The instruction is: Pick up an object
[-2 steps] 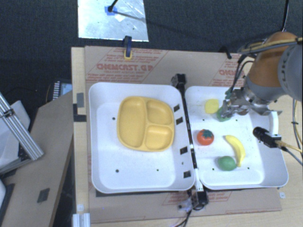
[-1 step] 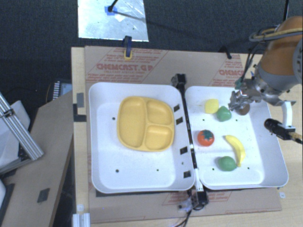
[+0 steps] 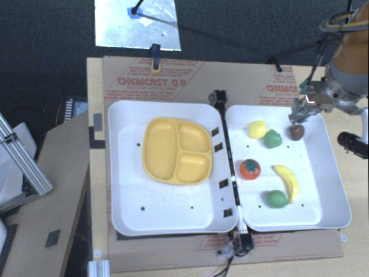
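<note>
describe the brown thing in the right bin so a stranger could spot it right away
Start at the right bin of the two white ones. Near its far right corner, beside the gripper, lies the brown object. It is small, round and dark, the one brown item there.

This looks like a robotics lab or test bench. Two shallow white bins [image 3: 173, 227] sit side by side on a board [image 3: 190, 77] stamped with red maker's lettering, over dark carpet. A robot arm [image 3: 349, 56] with cables enters at the upper right. An aluminium rail [image 3: 23, 160] runs along the left edge, and a metal sheet [image 3: 137, 16] lies at the top. Toy fruit [image 3: 286, 180] fills the right bin.
</note>
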Robot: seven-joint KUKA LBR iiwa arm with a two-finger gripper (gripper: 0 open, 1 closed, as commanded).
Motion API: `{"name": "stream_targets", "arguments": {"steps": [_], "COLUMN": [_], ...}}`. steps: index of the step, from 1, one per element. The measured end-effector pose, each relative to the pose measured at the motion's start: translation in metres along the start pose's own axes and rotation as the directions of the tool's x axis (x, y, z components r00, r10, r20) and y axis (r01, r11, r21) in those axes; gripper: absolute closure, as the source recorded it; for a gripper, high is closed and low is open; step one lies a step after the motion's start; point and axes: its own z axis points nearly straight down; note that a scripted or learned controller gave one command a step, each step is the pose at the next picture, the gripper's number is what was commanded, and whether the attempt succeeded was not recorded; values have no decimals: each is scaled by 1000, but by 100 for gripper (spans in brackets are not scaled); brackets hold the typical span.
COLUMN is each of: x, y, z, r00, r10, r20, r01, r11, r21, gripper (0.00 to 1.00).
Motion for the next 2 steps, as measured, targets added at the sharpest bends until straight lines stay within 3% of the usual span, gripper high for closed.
{"name": "stream_targets", "arguments": {"steps": [2], "x": [112], "y": [22], "z": [24], "r00": [1000], "r10": [-5], "r20": [-3], "r01": [5], "r11": [1000], "r21": [6], "gripper": [100]}}
